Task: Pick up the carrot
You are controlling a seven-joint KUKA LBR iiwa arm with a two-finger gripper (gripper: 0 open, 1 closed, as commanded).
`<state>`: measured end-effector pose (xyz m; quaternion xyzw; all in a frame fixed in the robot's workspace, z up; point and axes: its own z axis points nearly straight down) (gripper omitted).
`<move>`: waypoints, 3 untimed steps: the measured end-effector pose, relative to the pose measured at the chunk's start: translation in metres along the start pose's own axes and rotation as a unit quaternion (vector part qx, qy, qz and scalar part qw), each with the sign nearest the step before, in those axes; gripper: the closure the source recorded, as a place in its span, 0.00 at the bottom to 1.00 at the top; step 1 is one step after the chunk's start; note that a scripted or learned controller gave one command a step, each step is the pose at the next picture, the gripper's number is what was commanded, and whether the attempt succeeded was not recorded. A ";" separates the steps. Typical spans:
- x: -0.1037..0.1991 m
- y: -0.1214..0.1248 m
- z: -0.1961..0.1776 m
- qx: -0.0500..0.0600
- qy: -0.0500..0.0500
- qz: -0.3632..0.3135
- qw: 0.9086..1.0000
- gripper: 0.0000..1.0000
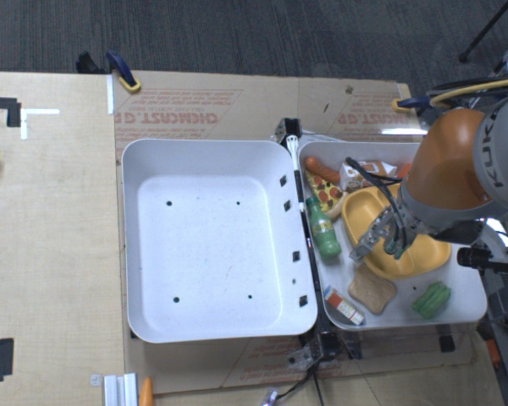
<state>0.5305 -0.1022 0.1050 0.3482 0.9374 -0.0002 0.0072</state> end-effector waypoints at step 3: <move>-0.104 -0.017 0.008 -0.005 0.004 0.142 0.990 0.00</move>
